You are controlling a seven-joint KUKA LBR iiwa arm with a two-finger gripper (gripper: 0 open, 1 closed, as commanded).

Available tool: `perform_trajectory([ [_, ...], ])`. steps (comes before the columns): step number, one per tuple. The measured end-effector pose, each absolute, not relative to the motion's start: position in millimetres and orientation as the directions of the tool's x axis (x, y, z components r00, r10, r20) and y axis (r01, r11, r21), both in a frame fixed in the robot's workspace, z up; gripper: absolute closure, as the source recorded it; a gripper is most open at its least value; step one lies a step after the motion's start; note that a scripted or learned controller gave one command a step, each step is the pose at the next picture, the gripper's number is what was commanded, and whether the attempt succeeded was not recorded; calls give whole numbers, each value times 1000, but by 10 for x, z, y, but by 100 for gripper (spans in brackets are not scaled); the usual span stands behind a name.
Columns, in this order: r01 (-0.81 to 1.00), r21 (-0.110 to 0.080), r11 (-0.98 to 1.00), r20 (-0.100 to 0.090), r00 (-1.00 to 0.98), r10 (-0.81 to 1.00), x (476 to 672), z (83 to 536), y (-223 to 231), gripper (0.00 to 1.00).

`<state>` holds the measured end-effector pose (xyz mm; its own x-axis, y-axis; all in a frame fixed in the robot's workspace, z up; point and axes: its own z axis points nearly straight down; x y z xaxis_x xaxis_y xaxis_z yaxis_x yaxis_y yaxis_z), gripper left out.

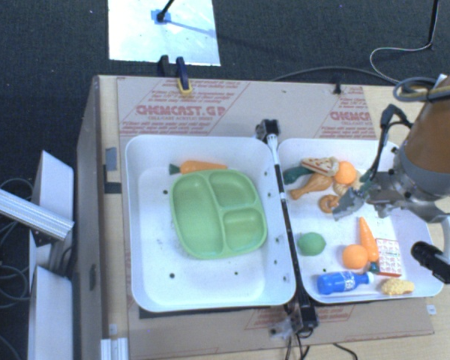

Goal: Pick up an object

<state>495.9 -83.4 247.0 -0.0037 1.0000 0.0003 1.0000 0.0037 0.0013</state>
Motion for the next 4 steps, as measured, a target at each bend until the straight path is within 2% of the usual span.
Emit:
perform_trajectory([
  [1, 1000, -1, -1, -1, 1, 1000, 4858, 1501, -1758, 0],
  [2, 1000, 1, 3, 0, -3, 1000, 4868, 841, -1434, 0],
  [3, 1000, 3, 3, 0, -3, 1000, 4875, 946, -1437, 100],
  [4, 1000, 4, 3, 0, -3, 1000, 5270, 1873, -1203, 100],
])
